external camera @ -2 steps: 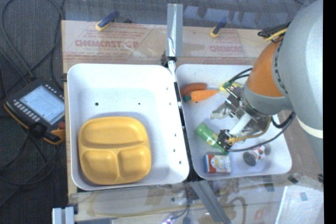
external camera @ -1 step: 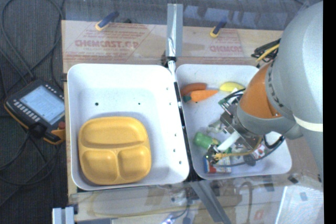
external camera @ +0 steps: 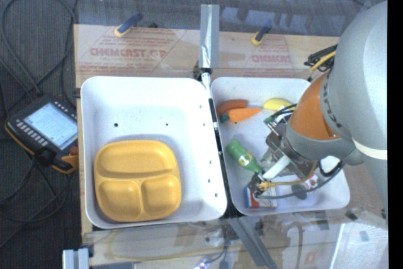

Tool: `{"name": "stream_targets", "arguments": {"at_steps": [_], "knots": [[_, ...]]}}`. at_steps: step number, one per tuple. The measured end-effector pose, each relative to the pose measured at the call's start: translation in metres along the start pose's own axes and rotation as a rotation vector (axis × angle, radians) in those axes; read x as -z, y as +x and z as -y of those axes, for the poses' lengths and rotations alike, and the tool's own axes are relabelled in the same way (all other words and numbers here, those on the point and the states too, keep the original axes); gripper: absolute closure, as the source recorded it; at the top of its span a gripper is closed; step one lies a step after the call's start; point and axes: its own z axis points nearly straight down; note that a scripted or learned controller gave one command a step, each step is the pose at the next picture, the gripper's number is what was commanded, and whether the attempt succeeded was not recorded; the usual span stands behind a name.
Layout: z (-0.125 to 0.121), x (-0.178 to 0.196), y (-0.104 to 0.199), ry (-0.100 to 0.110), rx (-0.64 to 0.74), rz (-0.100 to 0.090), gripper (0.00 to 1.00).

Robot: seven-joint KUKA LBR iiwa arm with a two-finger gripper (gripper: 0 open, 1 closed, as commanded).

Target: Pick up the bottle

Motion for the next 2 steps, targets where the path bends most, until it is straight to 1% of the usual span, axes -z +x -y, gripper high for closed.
{"name": "stream_targets", "arguments": {"at_steps": [1, 2], "knots": [[0.043, 0.083, 0.106, 0.002, -0.285, 0.014, 1.00], [-0.008, 0.145, 0.068, 0.003, -0.308, 0.013, 1.00]]}}
